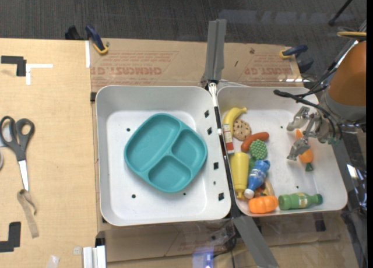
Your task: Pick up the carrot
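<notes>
We see the carrot (305,155) in the right bin (278,170), towards its right side and about halfway btwn far and near walls. It's a small orange piece w/ a green tip pointing to the near side, on bare white floor, well apart from the other items.

The gripper (296,147) sits right over it, reaching in from the right and touching or almost touching the carrot's left end. The view is too small and cluttered there, so we can't tell whether the gripper is spread or pinching, nor whether the carrot is actually held; it looks prob. just beside the tip.

Left of the carrot, along the bin's left wall: a banana (233,115) at the far end, a cookie (241,128) just beside it, then a red sausage-like item (255,140), a green knobbly piece (259,151), a yellow bottle (239,171) and a blue bottle (257,177). At the near wall lie an orange round fruit (262,204) and a green bottle (299,201) on its side.

The left bin (99,144) holds a teal divided plate (166,152), approx. in the middle. Scissors (17,138) lie on the bench far left.
</notes>
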Controlling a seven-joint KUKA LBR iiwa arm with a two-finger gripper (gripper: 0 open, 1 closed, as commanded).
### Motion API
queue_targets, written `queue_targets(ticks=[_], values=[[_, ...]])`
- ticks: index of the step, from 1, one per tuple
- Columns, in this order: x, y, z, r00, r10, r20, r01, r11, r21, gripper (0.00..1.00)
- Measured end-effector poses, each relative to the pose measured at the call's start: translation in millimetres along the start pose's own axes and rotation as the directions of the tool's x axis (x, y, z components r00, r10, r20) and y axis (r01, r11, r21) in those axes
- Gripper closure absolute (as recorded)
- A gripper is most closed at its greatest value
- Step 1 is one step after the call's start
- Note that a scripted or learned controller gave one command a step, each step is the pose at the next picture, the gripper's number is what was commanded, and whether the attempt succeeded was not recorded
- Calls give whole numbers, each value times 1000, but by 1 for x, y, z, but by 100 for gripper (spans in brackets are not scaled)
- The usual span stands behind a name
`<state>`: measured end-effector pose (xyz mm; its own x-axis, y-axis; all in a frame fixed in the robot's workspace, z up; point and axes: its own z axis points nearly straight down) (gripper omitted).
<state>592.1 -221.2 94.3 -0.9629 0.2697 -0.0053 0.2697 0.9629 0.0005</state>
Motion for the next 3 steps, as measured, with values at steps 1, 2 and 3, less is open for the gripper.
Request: queue_targets(ticks=[1, 2, 3], values=[[-2, 1, -11, 1000, -3, 6, 3, 1000, 1, 100], [100, 4, 2, 990, -139, -5, 139, 990, -1, 100], [132, 53, -52, 970, 242, -3, -242, 970, 1, 100]])
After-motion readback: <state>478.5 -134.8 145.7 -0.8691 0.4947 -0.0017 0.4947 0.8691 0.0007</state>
